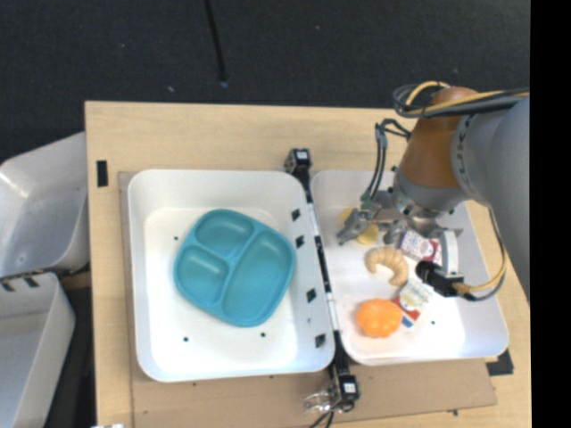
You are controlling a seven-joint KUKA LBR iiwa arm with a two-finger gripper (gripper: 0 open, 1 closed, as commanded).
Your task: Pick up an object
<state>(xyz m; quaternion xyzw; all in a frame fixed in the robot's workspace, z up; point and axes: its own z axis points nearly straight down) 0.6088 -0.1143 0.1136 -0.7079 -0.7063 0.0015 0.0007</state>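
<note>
My gripper (355, 225) hangs low over the upper left of the right bin (473, 328), below the arm's orange band (432, 150). A small yellow object (367, 234) lies right at the gripper's tip, partly covered by it. Just right of it and nearer the front, a tan croissant (389, 262) rests on the bin floor. An orange fruit (379, 317) sits near the bin's front. A small white packet with red and blue print (411, 298) lies beside the orange.
A blue divided plate (235, 267) lies in the middle of the left bin (152, 328). The ridge between the bins (317, 266) carries black clips. A black cable (464, 285) loops from the wrist over the right bin.
</note>
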